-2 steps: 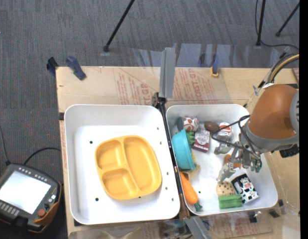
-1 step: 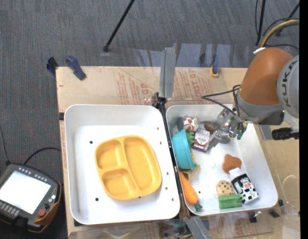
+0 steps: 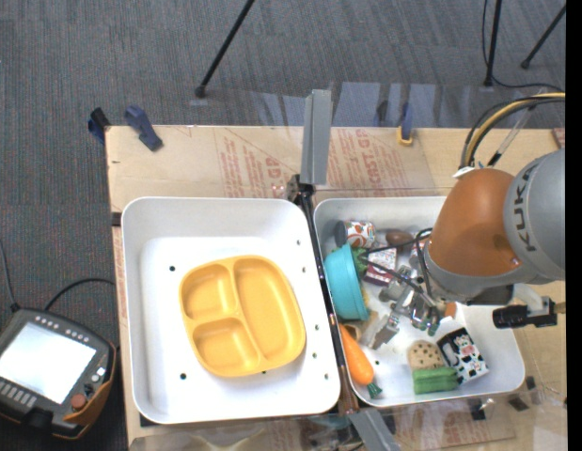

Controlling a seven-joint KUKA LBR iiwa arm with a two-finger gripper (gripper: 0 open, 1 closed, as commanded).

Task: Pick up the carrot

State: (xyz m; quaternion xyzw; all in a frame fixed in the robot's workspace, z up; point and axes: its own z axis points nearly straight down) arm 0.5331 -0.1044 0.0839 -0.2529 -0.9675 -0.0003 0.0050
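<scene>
floor (image 3: 102,45): dark grey carpet | stand legs (image 3: 229,40): black, thin | bench (image 3: 215,163): brown cardboard-covered top | light: even

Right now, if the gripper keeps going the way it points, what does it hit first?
Likely the carrot: the gripper points down-left toward it, with bare bin floor between. Height is unclear from above.

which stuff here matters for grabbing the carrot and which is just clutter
For the job:
carrot
end effector
right bin

Lying about:
yellow tray
left bin
teal bowl
cookie
green block
cow carton
</scene>
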